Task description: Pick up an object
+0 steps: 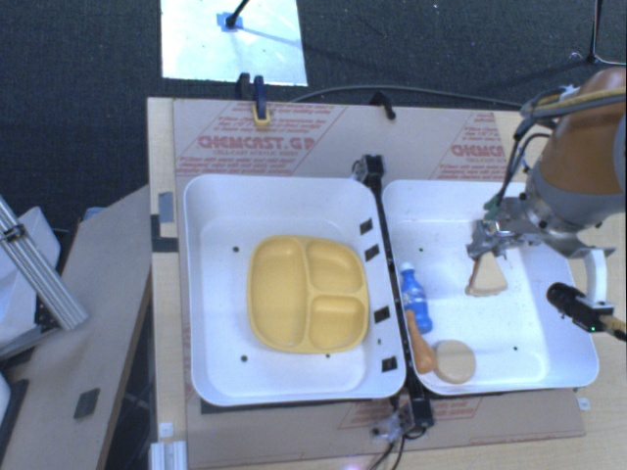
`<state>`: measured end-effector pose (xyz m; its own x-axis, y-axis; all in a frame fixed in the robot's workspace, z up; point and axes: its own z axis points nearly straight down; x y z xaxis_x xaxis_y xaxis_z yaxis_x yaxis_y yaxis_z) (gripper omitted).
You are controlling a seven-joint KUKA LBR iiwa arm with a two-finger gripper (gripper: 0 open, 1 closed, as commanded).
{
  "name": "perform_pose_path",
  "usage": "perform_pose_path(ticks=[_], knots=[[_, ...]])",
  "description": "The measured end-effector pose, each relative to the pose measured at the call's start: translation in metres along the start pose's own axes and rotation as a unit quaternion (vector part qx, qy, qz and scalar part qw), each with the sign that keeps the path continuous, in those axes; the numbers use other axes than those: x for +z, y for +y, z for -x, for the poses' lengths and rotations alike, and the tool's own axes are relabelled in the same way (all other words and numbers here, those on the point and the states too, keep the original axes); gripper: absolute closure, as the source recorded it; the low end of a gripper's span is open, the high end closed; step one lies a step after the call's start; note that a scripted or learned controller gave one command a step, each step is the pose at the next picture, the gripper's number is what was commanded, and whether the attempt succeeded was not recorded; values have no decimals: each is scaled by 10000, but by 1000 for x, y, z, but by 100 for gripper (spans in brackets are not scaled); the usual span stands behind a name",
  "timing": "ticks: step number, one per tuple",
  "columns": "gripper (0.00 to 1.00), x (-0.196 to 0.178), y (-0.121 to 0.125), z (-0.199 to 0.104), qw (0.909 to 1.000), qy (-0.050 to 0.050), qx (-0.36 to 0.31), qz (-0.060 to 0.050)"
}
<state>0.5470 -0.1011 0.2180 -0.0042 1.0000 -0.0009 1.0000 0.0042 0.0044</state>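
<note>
The desk (162,292) carries 2 white bins. The left bin (211,262) holds a yellow divided plate (309,294), with open floor along its walls. In the right bin (558,360), the gripper (487,246) hangs touching a tan wedge (487,277); its opening cannot be told. A blue bottle (415,302) and round wooden spoon (451,360) hug the dividing edge.

A yellow divided plate (309,294) lies flat in the middle of the left white bin (211,213) — three compartments facing up. Behind that bin, a blue and yellow clamp (260,101) grips the bench's far edge, and beyond the clamp a pale square sheet (196,27) lies on dark carpet (69,86).
</note>
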Motion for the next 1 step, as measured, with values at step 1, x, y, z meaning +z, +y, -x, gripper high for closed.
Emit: perform_pose_path(ticks=[1], knots=[[100,-53,2,0,10000,-1,0,7]])
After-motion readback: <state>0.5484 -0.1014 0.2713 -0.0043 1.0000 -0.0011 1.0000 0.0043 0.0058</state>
